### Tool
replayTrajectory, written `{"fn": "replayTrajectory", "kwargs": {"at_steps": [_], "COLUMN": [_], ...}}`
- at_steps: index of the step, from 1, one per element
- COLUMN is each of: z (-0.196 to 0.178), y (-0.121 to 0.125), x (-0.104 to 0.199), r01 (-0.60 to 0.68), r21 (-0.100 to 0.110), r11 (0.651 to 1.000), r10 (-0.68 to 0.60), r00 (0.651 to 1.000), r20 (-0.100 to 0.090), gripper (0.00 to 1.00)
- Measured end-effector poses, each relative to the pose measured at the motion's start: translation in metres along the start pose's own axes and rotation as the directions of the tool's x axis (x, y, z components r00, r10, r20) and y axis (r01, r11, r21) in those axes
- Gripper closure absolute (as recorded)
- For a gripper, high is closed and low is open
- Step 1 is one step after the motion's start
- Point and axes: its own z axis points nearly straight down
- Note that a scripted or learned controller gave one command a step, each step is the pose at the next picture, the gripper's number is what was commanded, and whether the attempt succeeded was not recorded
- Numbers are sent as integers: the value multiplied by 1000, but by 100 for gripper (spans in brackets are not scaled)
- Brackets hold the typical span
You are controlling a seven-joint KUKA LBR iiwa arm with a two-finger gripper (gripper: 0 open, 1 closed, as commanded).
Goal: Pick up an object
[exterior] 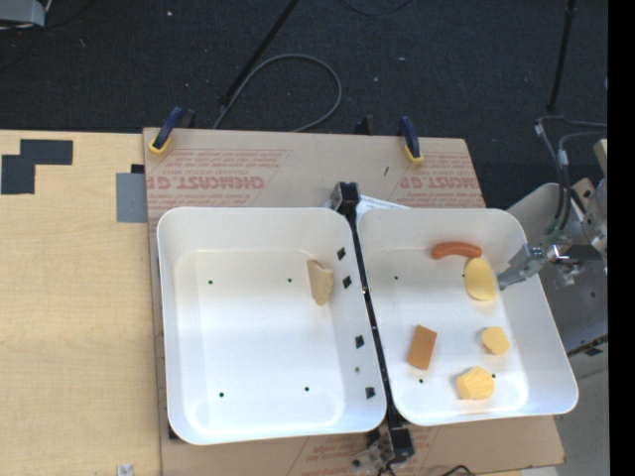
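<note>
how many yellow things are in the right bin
3: a pale yellow oval piece near the right wall under the sausage, a small yellow chunk below it, a yellow block by the front edge.

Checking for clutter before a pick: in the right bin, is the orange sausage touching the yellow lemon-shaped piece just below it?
Cannot tell. In the camera view the sausage lies right against the lemon-shaped piece's top edge, with no plain gap or contact.

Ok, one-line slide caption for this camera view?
Gripper beside a yellow piece in the right bin; left bin holds one tan piece.
</note>
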Motion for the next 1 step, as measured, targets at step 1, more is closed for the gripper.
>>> {"fn": "replayTrajectory", "kwargs": {"at_steps": [1], "z": [0], "y": [0], "x": [0], "r01": [0], "r21": [0], "r11": [1000], "r10": [0], "r00": [1000], "r20": [0], "gripper": [0]}}
